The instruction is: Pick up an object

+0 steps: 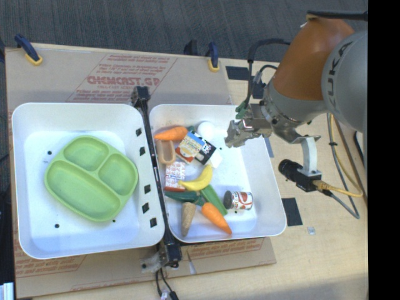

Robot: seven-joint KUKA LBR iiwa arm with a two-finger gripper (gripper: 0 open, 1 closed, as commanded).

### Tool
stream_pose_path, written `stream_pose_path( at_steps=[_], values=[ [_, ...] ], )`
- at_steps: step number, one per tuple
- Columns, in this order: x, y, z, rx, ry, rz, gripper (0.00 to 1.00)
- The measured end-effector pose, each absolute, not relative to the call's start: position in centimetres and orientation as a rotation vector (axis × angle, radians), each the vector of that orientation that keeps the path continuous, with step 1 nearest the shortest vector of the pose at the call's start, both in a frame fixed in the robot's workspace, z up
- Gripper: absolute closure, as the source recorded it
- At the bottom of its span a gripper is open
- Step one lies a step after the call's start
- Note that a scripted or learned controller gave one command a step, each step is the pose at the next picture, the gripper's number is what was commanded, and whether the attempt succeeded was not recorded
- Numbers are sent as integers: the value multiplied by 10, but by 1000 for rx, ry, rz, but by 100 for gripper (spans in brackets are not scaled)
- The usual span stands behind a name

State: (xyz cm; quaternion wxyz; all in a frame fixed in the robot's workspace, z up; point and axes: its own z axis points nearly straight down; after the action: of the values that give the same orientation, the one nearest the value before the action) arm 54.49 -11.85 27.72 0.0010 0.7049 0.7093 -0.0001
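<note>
The right bin [262,167] holds a heap of toy food: a carrot [170,133] at the back left, a colourful snack packet [195,147], a yellow banana [199,179], a small red and white can [239,200], a second carrot [215,217] at the front, and a tan cone [188,215]. My gripper [234,134] hangs over the bin's right rear part, right of the packet and above the pile. Nothing shows between its fingers.
In the left bin [28,167] lies a green divided plate [92,177]. A black divider [150,161] runs between the two bins. Blue clamps [28,50] hold the cardboard sheet at the back. Bare white floor lies along the right bin's right side.
</note>
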Motion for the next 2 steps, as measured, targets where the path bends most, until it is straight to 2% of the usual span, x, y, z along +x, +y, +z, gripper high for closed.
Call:
stream_pose_path(
  at_steps=[1, 2],
  values=[
    [574, -173, 213, 2218, 2229, -5, 100],
    [588, -189, 210, 2217, 2227, -1, 100]
  ],
)
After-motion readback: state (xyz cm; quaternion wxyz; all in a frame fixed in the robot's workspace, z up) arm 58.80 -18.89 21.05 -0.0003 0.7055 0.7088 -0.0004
